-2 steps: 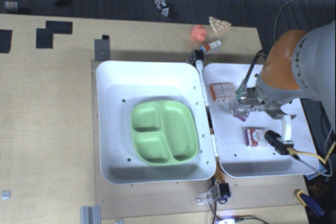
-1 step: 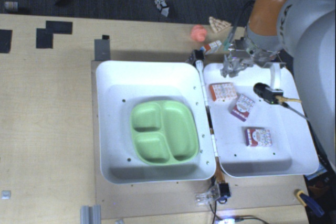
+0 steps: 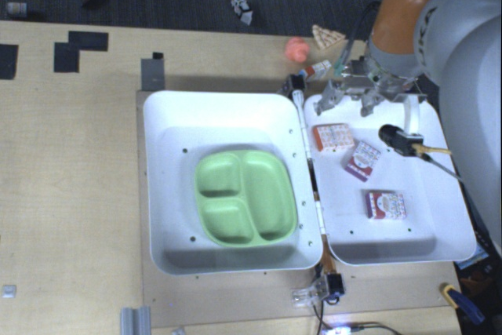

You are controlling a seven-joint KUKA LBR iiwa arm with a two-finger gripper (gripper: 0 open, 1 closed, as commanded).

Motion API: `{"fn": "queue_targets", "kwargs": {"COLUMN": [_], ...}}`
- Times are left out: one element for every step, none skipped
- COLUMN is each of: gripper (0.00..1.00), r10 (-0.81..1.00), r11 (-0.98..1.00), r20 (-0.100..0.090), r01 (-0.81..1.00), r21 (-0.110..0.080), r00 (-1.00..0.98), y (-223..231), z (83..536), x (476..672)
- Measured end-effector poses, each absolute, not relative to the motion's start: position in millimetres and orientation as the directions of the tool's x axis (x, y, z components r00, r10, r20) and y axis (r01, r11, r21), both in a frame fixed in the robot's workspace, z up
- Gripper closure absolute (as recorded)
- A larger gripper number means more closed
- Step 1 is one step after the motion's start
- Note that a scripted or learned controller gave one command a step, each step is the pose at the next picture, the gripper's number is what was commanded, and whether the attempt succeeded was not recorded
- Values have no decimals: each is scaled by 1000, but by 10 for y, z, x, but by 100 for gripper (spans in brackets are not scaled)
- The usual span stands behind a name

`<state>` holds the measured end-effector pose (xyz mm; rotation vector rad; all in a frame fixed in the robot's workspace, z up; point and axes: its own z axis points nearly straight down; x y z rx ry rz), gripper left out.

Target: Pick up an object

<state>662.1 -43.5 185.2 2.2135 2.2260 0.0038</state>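
Hovering over the right bin's [image 3: 439, 247] far edge, gripper [image 3: 349, 100] spread wide, nothing between its fingers; likely staging a descent. Nearest target: small red-and-white carton [image 3: 332, 137] near the far-left corner; two similar cartons [image 3: 362, 160] [image 3: 385, 205] mid-bin. Green divided tray [image 3: 245, 197] fills left bin's [image 3: 169, 169] centre

My bench [image 3: 70, 192], pale wood, carries two white bins touching side by side, the left bin [image 3: 169, 129] toward 9 o'clock, the right bin [image 3: 451, 235] toward 3, with an orange ball [image 3: 297, 50] and a wedge-shaped piece [image 3: 328, 36] near 12 o'clock.
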Motion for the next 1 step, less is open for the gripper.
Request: {"fn": "queue_targets", "kwargs": {"gripper": [0], "r10": [1000], "r11": [3], "r20": [-1], "r01": [1000], "r21": [4], "r00": [-3], "y": [-879], "z": [1014], "x": [5882]}}
